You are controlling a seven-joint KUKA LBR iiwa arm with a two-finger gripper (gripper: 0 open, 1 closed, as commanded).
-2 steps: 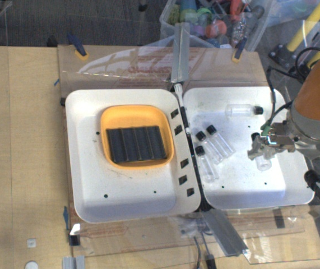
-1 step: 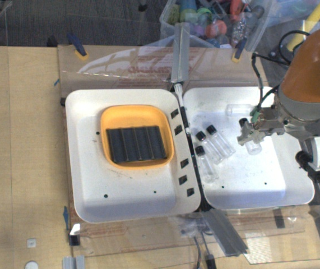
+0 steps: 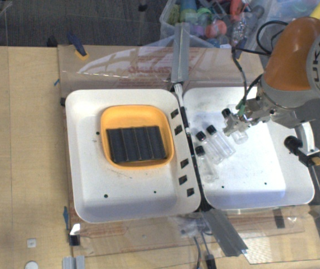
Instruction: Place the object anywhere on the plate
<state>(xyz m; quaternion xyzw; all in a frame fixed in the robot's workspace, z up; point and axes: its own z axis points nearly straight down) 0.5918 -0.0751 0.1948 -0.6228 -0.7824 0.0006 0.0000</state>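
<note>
Object on plate, far from jaws.

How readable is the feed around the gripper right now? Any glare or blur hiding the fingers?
Camera view: even, soft lighting with faint shadows. The right bin is bright white, so the transparent gripper nearly washes out against it and its outline is hard to trace. The orange plate and the dark ridged object on it read sharply. The clutter in the clear tub at top is soft and blurred.
</note>
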